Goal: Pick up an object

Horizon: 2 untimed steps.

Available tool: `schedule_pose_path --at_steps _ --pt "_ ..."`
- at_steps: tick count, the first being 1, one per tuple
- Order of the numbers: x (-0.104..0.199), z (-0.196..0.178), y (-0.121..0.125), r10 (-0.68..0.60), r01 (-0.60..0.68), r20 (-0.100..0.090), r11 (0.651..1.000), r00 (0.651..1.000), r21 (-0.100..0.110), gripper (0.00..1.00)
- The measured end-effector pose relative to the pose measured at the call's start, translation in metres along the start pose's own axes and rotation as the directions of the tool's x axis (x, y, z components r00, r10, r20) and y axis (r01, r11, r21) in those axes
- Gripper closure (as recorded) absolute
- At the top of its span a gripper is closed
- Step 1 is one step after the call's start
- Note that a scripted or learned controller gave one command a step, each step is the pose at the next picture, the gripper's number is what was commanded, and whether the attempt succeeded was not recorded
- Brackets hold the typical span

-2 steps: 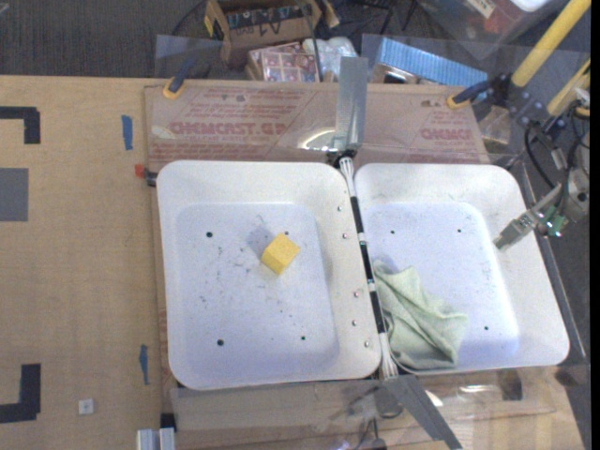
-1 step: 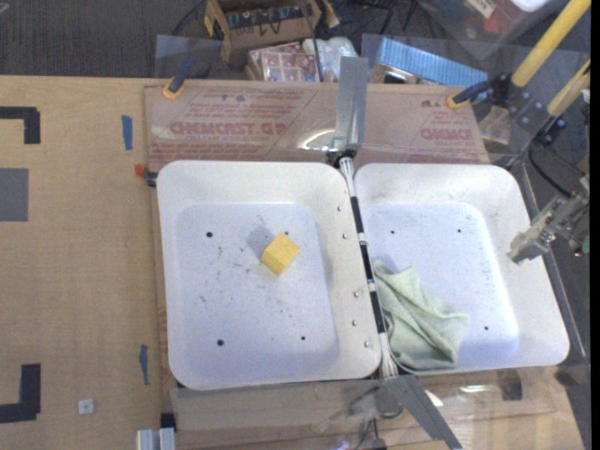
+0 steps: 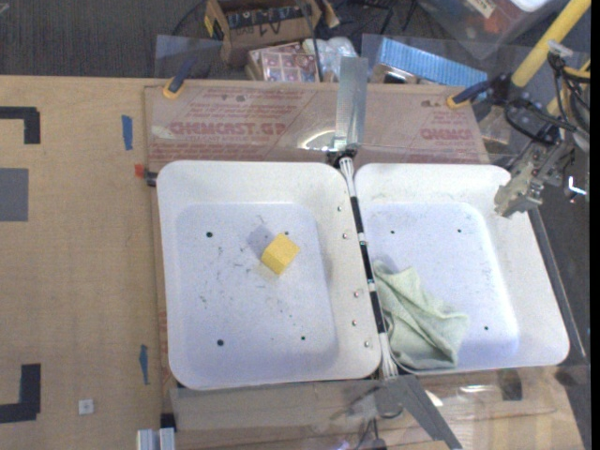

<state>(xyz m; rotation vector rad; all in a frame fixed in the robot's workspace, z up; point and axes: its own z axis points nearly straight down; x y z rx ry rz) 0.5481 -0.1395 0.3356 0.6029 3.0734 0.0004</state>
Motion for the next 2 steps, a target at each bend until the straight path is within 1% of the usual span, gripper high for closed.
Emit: schedule_pose_path --at_steps 1,2 --pt "0.008 0.033 -0.031 -0.325 0.325 -0.004 0.946 0.946 -0.001 1.0" --pt "0.046 -0.015 -0.037 -0.578 0.578 0.0 0.816 0.816 0.0 1.0"
